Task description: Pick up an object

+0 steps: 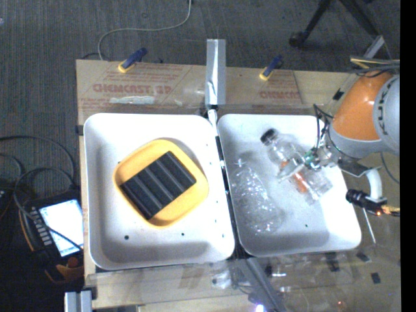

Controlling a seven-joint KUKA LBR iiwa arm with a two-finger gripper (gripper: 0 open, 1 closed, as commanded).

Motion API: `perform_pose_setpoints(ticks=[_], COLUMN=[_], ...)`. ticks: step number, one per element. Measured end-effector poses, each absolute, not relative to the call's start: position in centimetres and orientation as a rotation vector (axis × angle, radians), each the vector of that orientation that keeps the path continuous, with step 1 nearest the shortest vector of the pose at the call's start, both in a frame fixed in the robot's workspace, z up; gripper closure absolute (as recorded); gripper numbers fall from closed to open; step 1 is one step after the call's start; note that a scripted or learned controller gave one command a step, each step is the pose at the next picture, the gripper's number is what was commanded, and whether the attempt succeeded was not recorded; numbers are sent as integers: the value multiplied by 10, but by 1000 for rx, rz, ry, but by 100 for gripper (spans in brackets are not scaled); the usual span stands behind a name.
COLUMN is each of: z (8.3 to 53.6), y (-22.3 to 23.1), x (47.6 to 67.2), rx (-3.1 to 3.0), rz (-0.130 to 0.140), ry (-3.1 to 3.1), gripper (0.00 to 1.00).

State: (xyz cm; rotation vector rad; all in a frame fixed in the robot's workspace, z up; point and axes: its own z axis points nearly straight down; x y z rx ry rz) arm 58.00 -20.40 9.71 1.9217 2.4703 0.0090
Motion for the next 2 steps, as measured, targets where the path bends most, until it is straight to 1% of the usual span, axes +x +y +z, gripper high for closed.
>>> perform_pose_setpoints(ticks=[1,2], z=[108,176], y=[-202,-139], x=[580,603], rx=[1920,1948], rz=[14,1], ry=[2477,2465], gripper=[100,100])
